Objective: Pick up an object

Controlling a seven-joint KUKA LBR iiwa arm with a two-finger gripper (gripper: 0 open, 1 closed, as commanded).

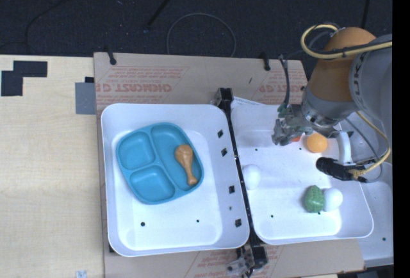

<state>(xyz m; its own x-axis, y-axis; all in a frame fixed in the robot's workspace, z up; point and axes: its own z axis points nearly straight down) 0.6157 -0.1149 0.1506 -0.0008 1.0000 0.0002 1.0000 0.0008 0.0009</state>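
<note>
While the claw hangs low over the upper part of the right bin, its pose from above is too blurred to say whether it is released or clenched, and nothing can be made out between its tips. The likeliest target is the orange ball, lying just beside the claw on its right, with a small reddish bit at the claw's edge that I cannot identify. To do this step well, I judge the claw should be centred over the ball before closing, since a round thing will roll away if nudged off-centre. Other candidates lie farther down the same bin: a green lump touching a white ball, and a second white ball near the divider. In the left bin a drumstick rests on a blue sectioned plate, well apart from the arm
</note>
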